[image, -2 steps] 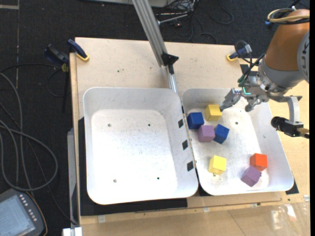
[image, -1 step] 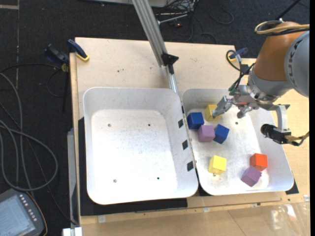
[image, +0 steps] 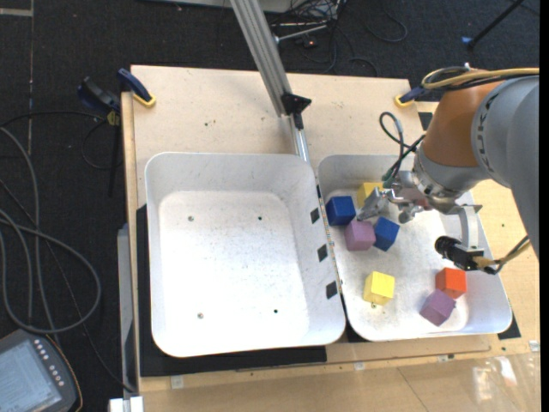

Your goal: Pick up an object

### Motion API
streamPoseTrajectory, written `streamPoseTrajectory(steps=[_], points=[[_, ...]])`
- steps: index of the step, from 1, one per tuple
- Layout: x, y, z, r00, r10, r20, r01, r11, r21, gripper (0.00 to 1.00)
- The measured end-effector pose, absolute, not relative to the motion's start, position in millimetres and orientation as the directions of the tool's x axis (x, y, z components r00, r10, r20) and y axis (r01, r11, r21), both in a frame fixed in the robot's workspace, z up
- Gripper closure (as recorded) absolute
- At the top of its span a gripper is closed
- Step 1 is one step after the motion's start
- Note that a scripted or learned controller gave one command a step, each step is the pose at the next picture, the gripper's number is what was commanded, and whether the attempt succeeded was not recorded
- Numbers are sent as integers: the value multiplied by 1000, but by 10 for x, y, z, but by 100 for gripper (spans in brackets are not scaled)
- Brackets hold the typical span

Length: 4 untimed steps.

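The right bin [image: 489, 316] holds several small blocks. A blue block [image: 340, 209], a purple block [image: 359, 234] and a second blue block [image: 387, 233] cluster at its left side. A yellow block [image: 371, 190] peeks out just behind them, partly hidden by the arm's tool. Nearer the front lie another yellow block [image: 379, 287], an orange block [image: 451, 281] and a second purple block [image: 437, 307]. My gripper [image: 385, 202] hangs low over the cluster, right above the purple and second blue blocks. No block is visibly lifted.
The left bin [image: 163, 230] sits beside the right one, their rims meeting at the middle. A slanted metal pole [image: 266, 54] ends at the bins' back edge. A black cable end [image: 455, 251] hangs over the right bin near the orange block.
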State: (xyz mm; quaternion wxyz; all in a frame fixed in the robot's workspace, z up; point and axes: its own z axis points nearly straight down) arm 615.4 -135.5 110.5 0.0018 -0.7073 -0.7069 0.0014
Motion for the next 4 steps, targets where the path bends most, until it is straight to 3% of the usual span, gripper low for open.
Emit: streamPoseTrajectory(steps=[1,2,4], points=[[6153,-1354,944,0,1000,-1,1000,0,-2,0],[6162,-1358,1060,1,1000,-2,1000,-1,2,100],[6139,-1205,2117,-4,1000,-1,1000,4,8,100]])
